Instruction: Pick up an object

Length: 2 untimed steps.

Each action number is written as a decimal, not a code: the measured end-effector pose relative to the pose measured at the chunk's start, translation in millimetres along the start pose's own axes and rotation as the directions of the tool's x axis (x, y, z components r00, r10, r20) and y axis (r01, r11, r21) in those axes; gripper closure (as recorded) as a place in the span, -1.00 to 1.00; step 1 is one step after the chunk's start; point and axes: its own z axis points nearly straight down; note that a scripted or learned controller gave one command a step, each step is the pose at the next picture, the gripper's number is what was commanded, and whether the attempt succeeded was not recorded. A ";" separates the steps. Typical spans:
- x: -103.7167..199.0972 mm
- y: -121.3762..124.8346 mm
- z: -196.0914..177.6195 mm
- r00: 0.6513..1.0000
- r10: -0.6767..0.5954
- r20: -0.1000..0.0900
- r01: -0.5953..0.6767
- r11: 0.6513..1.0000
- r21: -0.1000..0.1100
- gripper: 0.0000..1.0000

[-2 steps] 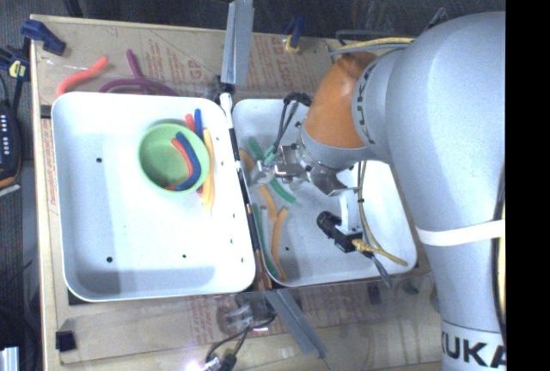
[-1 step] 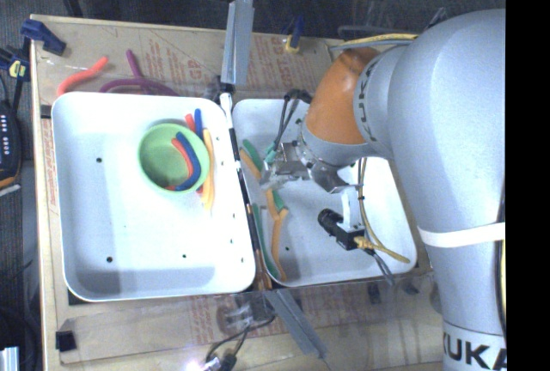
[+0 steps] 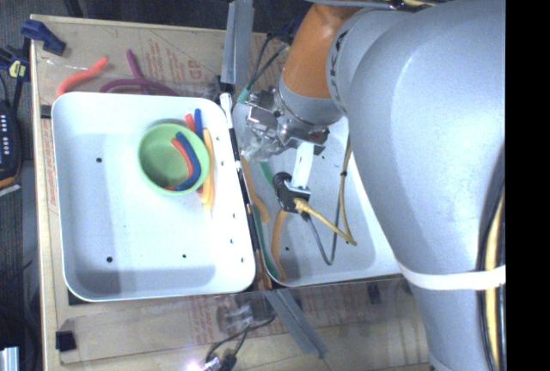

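The arm (image 3: 430,146) enters from the right, its broad grey casing covering much of that side of the camera view. It narrows to an orange band (image 3: 314,47) above the wrist, then a grey collar below it. The gripper (image 3: 266,137), a cluster of metal parts, hangs at the end, pointing down and to the left. Cables trail beside the wrist.

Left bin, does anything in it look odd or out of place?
One thing stands out: the green bowl in the left bin has thin red, blue and orange pieces draped over its right rim, partly inside and partly hanging out. Nothing looks spilled or broken.
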 end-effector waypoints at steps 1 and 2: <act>-92.8 12.6 -89.1 0.998 -0.068 0.000 0.068 0.998 -0.002 1.00; -91.9 12.4 -88.8 0.998 -0.069 0.000 0.069 0.998 -0.001 -1.00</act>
